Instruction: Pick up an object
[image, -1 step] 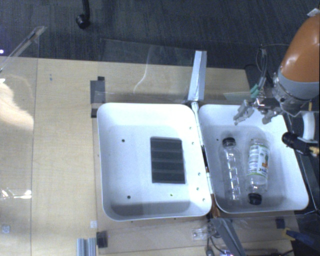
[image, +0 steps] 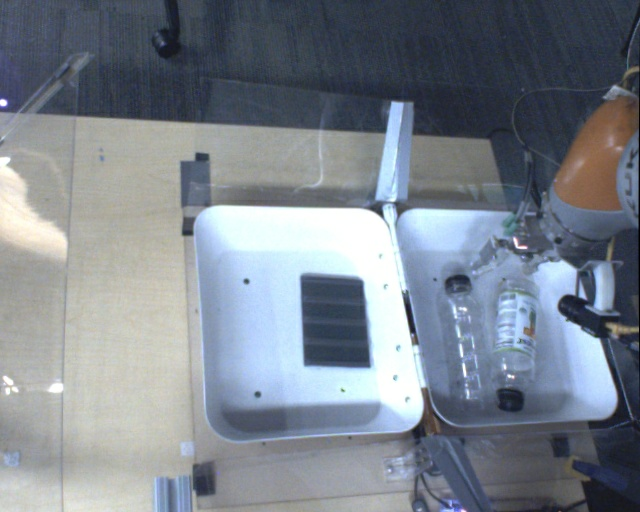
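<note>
Two clear plastic bottles lie side by side in the right bin (image: 590, 395). The left bottle (image: 463, 340) has its black cap toward the far side. The right bottle (image: 516, 335) carries a white and green label, and its black cap points to the near side. My gripper (image: 512, 248) hangs at the far part of this bin, just beyond the base of the labelled bottle, and nothing shows between its tips. The orange-banded wrist (image: 592, 170) rises to the right of it.
The left bin (image: 230, 300) holds a flat dark ribbed rectangle (image: 335, 320) near its middle. A metal divider post (image: 395, 150) stands behind the seam between the bins. A clear plastic screen (image: 40, 250) covers the bench on the left. Cables and a black-and-white fitting (image: 598, 300) sit by the right bin's right rim.
</note>
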